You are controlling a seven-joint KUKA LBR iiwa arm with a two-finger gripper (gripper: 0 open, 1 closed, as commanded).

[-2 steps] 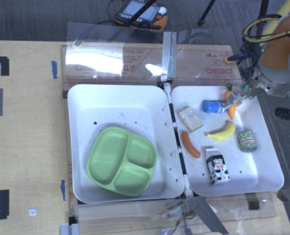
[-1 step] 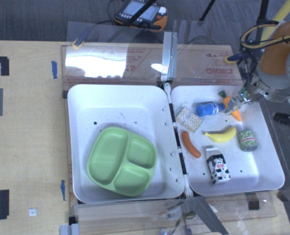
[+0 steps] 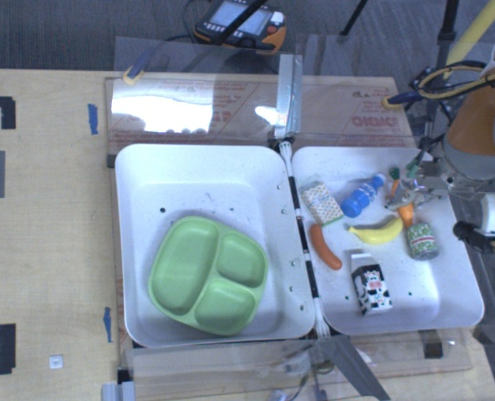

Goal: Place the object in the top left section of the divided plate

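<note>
At far right, tool (image 3: 417,178) hovered over right white bin (image 3: 456,307), grip state indeterminate; green divided plastic plate (image 3: 207,274) lay well left in left white bin (image 3: 139,182), sections unfilled.

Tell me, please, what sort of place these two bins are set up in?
Probably a robotics lab test bench: two white bins sit on a wooden bench, toy food such as a banana fills one, and a handheld controller lies on the floor among stand legs.
</note>
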